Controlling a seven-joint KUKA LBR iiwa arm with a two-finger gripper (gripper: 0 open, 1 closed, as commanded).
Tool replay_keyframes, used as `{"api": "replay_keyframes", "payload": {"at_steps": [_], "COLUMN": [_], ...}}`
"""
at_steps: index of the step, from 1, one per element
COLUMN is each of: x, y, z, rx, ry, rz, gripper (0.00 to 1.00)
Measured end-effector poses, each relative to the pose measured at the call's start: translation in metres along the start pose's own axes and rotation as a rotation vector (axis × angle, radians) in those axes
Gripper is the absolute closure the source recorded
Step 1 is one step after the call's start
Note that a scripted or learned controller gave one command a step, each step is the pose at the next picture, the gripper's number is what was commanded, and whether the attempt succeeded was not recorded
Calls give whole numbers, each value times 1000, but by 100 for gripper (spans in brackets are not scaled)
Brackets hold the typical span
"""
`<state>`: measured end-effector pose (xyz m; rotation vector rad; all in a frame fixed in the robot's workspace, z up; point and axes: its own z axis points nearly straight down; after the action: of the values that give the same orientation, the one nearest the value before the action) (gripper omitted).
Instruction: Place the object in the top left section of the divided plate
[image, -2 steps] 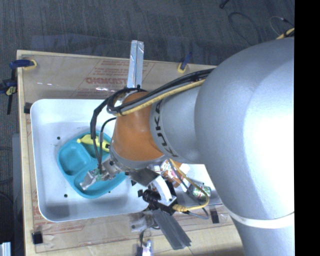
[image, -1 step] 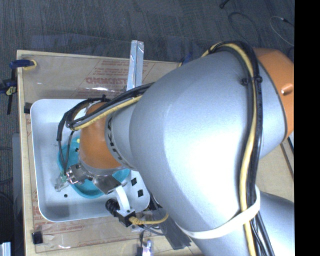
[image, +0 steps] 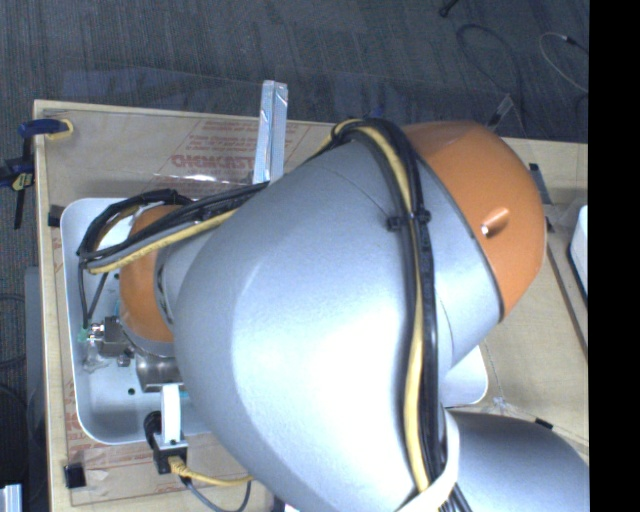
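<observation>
My grey arm (image: 340, 330) reaches in from the right and covers most of the bench. Its orange wrist band (image: 140, 300) hangs low over the left white bin (image: 75, 250). The gripper (image: 100, 340) is a small metal cluster below the band, close to the bin's left wall, and its tips are hidden by the wrist. Black and yellow cables (image: 150, 225) run along the arm to the wrist. A white connector block (image: 168, 415) with a yellow cable hangs near the bin's front edge. The arm hides whatever lies in the bin.
A metal post (image: 273, 130) stands upright behind the left bin. A blue clamp (image: 40, 128) grips the bench's far left corner. A strip of the right bin (image: 580, 250) shows at the right edge. Bare wooden bench (image: 545, 350) lies on the right.
</observation>
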<state>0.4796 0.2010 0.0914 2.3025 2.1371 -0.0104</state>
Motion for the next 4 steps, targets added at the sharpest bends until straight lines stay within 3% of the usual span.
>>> {"api": "replay_keyframes", "payload": {"at_steps": [1, 2, 3, 4], "x": [17, 19, -1, 20], "y": [-7, -8, -5, 49], "z": [-138, -146, -266, -154], "rx": [1, 11, -1, 3], "ry": [4, -1, 4, 1], "rz": [9, -1, -71, -48], "gripper": [0, 100, 100, 100]}}
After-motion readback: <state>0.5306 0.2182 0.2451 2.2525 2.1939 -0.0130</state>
